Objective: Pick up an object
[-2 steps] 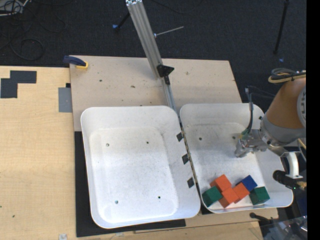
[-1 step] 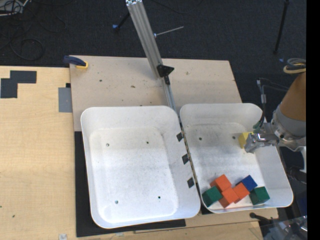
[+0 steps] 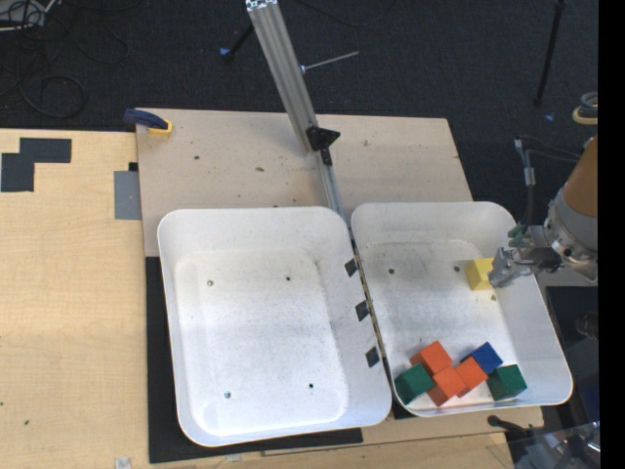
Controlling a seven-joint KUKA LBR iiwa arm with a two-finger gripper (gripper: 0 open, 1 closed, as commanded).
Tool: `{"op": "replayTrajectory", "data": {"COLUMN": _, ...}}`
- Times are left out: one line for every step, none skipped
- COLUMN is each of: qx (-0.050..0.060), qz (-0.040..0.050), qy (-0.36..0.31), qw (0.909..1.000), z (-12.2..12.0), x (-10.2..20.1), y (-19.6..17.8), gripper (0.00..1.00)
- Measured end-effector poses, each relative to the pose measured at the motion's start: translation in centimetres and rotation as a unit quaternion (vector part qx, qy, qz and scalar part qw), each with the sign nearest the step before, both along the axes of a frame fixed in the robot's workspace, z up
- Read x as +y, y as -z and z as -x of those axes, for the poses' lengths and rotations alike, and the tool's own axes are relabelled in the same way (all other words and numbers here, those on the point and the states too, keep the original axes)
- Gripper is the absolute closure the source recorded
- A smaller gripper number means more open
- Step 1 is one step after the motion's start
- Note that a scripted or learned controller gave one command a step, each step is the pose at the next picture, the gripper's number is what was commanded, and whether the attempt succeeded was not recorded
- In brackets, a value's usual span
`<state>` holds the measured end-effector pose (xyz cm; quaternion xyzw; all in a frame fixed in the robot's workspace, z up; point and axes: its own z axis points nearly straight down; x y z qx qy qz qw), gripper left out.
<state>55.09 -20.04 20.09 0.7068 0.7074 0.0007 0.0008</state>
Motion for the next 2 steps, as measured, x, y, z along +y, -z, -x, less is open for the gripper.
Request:
{"op": "replayTrajectory", "data": {"qx": 0.001, "qz": -0.0003, "qy": 0.0, "qw": 1.0, "z": 0.0, "x": -0.1, "y": -1.1, "gripper": 1.0}}
{"op": "replayTrajectory", "data": {"qx": 0.001, "qz": -0.001, "qy": -0.002, "qw": 1.0, "z": -1.4, "x": 4.4, "y": -1.3, "gripper": 1.0}}
